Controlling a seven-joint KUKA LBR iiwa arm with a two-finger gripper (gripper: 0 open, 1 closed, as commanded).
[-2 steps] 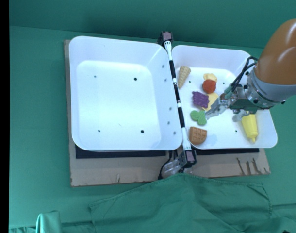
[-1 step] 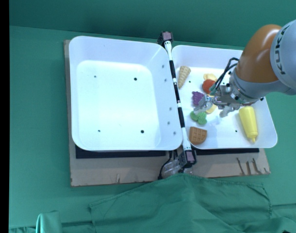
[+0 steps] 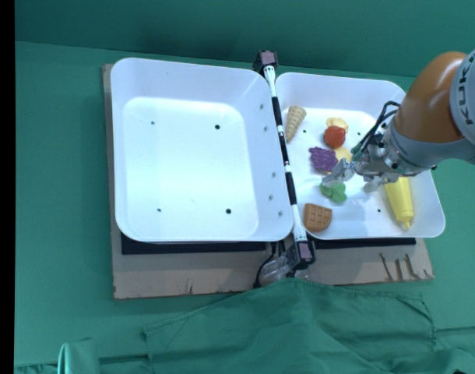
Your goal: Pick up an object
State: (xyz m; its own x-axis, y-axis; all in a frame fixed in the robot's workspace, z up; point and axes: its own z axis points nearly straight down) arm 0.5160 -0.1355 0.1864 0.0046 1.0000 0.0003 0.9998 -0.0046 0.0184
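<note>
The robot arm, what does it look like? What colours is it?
The arm is thick and round, mostly grey, with a bright orange band above the wrist. Thin black cables loop beside the wrist. At the end sits a small gripper of silvery grey metal, much thinner than the arm itself.
</note>
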